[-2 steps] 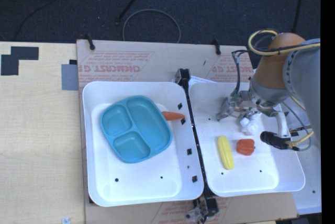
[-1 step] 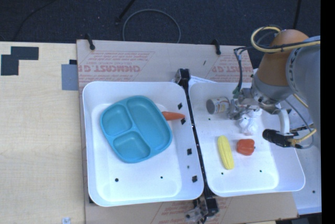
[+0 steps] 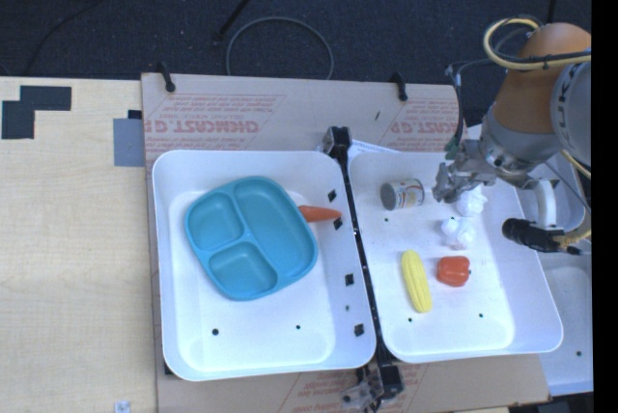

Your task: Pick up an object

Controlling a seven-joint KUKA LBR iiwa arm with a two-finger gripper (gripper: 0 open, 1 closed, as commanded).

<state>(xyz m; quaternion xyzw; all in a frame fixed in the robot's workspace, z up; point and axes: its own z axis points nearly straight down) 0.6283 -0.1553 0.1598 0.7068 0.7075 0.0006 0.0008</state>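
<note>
At three o'clock in the right bin, my pincer hangs between the can and a white lump, grip state unclear, apparently lining up a pick.

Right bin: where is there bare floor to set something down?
Right white bin: bare floor along the near edge, below the yellow corn cob and red pepper. Crowded further back, around the grey can, white crumpled object and gripper.

The grey arm reaches in from the right, its hand lowered, wrist bent downward.
</note>
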